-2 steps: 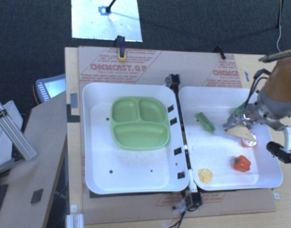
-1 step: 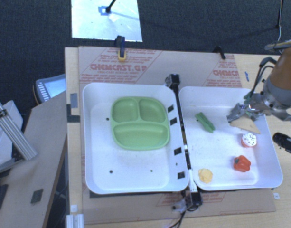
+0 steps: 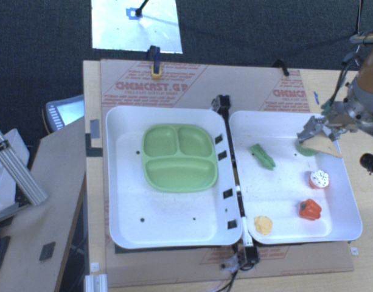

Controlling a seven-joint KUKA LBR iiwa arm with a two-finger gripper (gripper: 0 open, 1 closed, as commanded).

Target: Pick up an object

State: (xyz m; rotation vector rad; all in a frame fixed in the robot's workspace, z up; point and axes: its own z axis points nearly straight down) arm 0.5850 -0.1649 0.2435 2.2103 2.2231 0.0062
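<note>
Camera view shows the hand (image 3: pixel 318 132) spread over the right bin's (image 3: pixel 277 236) far edge beside a green scrap (image 3: pixel 306 150), holding nothing; next it should drop and pinch.

Heads up: the arm (image 3: pixel 367 81) is cut off by the right edge, you only get the wrist. A green object (image 3: pixel 306 150) sits partly under the gripper (image 3: pixel 318 132), possibly a leaf; too hidden to call. White speckled item (image 3: pixel 319 179) too small to identify.
</note>
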